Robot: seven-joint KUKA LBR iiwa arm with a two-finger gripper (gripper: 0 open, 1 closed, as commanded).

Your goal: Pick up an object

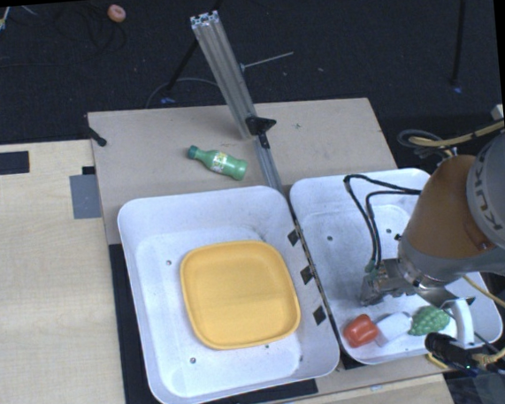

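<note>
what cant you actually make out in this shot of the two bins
- Gripper, camera view: the wrist and orange band sit over it, so its finger state cannot be read.
- Right bin: the arm covers its right part, hiding whatever lies beneath.
- Green object: too small and blurred to identify; partly tucked against the arm.
- Red object: shape is blurred; kind unclear.
- Green bottle on the board: label too small to read.

My arm (pixel 467 220) is a thick rounded column, grey at the outer link with part of a dark printed letter on it, and a wide orange band below that. A grey collar joins it to my small metallic gripper (pixel 376 287). Black cables (pixel 369 208) loop off my wrist.
</note>
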